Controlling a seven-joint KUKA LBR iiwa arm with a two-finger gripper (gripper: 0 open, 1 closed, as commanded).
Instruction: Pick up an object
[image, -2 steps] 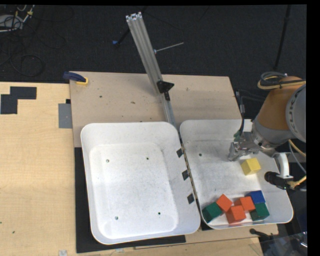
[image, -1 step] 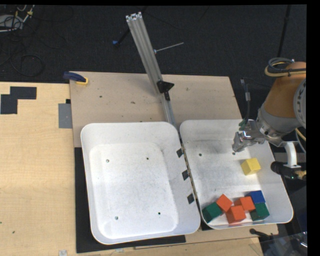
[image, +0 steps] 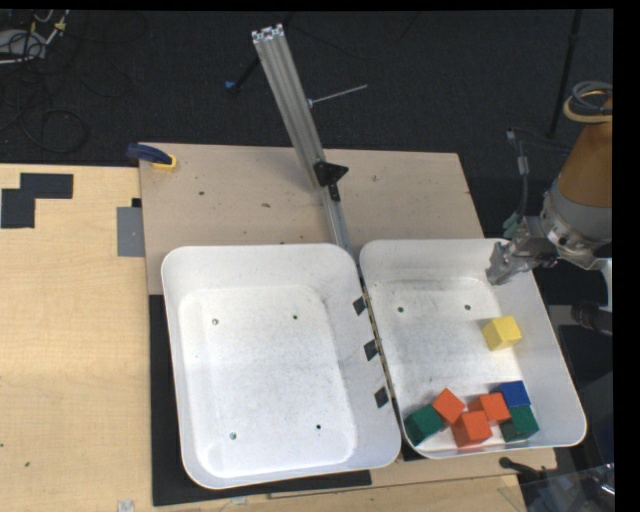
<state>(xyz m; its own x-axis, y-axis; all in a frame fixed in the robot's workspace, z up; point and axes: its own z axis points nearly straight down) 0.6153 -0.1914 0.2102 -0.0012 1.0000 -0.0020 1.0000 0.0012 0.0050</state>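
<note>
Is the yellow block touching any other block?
No, the yellow block sits alone in the right bin, apart from the cluster below it.

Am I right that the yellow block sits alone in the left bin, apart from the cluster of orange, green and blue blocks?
Not quite: the camera view shows the yellow block alone in the right bin, not the left one. The rest holds: it lies apart from the cluster of orange, green and blue blocks near that bin's front edge.

Arm (image: 585, 190) entering from three o'clock, wrist angling down toward nine o'clock, gripper (image: 502, 266) hanging low at its tip.
</note>
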